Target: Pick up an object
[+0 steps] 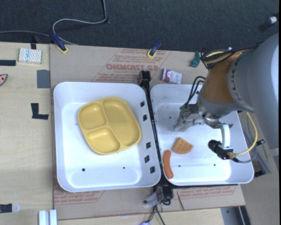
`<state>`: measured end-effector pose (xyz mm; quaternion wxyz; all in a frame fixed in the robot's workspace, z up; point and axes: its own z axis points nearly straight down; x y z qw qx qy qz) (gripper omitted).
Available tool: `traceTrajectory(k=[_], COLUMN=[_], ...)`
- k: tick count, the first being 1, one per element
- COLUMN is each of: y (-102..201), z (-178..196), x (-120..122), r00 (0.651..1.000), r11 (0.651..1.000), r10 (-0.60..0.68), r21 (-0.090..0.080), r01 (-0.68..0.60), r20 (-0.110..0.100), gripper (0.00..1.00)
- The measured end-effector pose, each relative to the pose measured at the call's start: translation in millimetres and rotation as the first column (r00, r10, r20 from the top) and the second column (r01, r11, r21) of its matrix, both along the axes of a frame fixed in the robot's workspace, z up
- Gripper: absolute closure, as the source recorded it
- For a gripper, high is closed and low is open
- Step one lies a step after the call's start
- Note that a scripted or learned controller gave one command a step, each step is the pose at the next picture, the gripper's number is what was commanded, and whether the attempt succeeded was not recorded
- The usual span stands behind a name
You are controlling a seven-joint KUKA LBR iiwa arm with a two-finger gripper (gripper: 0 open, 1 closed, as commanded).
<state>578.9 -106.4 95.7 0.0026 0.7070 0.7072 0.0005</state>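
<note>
Here, the gripper (183, 121) is seen low in the right bin (234, 172), its tips near the bin floor with nothing visibly between them; whether they are apart or together cannot be told. A waffle-like wedge (181, 146) lies just below it, apart, and an orange sausage (167, 163) beside the divider. A yellow divided plate (109, 124) is held in the left bin (70, 172).

Both bins (68, 172) are plain white; the left one carries a yellow sectioned plate (109, 124). The right bin holds a tan, grid-patterned waffle piece (182, 146) and an orange-red sausage (167, 163). The arm (243, 81) is grey with an orange band.
</note>
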Motion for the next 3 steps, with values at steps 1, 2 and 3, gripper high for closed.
traceTrajectory(k=[1, 2, 3], y=[0, 9, 10], z=[0, -9, -10], x=[0, -24, 78], r00=[1.000, 1.000, 1.000], r11=[1.000, 1.000, 1.000], r10=[0.000, -0.001, 0.002], r21=[0.000, 0.000, 0.002], r01=[0.000, 0.001, -0.002], r20=[0.000, 0.003, -0.001], gripper=[0.00, 0.00, 0.00])
